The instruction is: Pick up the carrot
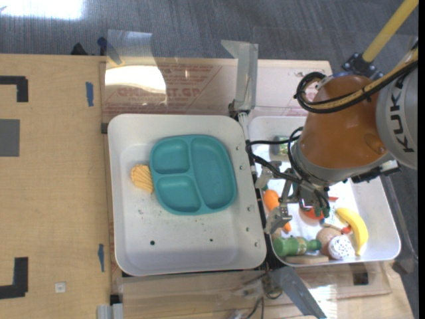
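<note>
The carrot (271, 199) is a small orange piece lying in the left part of the right bin (392, 239), close to the wall shared with the left bin. My gripper (287, 208) hangs low over the right bin under the arm's orange band, just right of the carrot and very close to it. Whether it touches the carrot cannot be made out, as the wrist hides part of that spot. A second small orange bit (287, 227) shows just below the gripper.
The right bin also holds a banana (356, 228), a green bottle (293, 246), a white perforated ball (340, 246), a beige item (327, 234) and a red-and-white item (312, 212). In the left bin (192, 254) lie a teal divided plate (194, 173) and a yellow shell-shaped piece (141, 177).
</note>
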You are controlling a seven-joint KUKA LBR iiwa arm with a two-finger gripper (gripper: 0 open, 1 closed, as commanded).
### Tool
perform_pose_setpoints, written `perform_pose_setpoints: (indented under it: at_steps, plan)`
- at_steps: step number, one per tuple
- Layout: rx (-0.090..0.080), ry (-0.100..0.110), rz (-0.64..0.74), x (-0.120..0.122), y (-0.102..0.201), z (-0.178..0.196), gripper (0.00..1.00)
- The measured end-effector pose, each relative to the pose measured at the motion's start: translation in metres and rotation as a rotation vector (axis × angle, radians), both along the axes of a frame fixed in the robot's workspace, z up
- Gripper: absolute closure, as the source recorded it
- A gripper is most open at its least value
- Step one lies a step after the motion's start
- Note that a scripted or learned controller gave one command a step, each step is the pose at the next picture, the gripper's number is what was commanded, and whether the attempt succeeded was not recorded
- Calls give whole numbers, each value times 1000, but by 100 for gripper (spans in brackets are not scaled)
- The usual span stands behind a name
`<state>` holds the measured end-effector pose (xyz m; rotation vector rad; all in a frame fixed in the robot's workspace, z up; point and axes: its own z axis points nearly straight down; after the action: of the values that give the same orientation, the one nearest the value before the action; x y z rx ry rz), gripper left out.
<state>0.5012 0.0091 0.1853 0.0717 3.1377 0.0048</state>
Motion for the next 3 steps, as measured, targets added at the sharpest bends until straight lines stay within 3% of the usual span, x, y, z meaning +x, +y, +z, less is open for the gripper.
perform_pose_setpoints:
  at_steps: [1, 2, 3]
  plan:
    - [-2, 1, -113, -20, -28, 0, 0]
    - [-1, -2, -108, 5, 2, 0, 0]
    - [-3, 0, -40, -21, -42, 0, 0]
